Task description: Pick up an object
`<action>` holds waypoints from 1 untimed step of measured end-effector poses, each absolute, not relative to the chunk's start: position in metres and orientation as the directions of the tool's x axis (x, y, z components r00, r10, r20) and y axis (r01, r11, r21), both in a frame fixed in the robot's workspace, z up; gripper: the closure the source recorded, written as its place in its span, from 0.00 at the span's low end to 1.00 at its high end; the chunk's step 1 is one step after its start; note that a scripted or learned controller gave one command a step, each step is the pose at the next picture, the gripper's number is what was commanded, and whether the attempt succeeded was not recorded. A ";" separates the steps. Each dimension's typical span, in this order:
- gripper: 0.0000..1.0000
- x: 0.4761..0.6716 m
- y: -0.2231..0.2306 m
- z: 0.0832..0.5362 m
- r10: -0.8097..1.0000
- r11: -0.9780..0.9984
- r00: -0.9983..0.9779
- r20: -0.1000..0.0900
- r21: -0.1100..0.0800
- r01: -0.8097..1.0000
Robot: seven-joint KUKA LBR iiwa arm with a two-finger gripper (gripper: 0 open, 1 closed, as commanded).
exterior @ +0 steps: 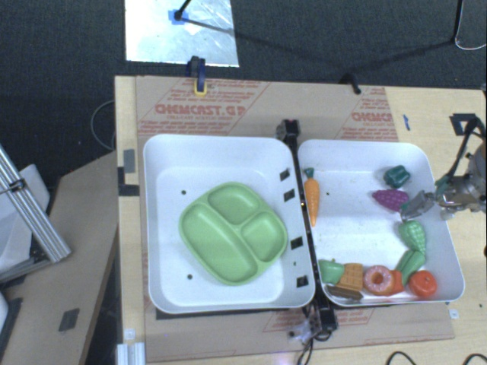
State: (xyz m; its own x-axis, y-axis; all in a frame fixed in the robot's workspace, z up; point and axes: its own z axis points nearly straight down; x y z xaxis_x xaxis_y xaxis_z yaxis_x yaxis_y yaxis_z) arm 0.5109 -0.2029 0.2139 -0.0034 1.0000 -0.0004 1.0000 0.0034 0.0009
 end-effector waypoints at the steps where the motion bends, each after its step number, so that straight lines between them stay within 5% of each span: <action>1: 0.00 0.515 -0.193 0.158 1.000 0.003 -0.003 0.002 -0.003 1.000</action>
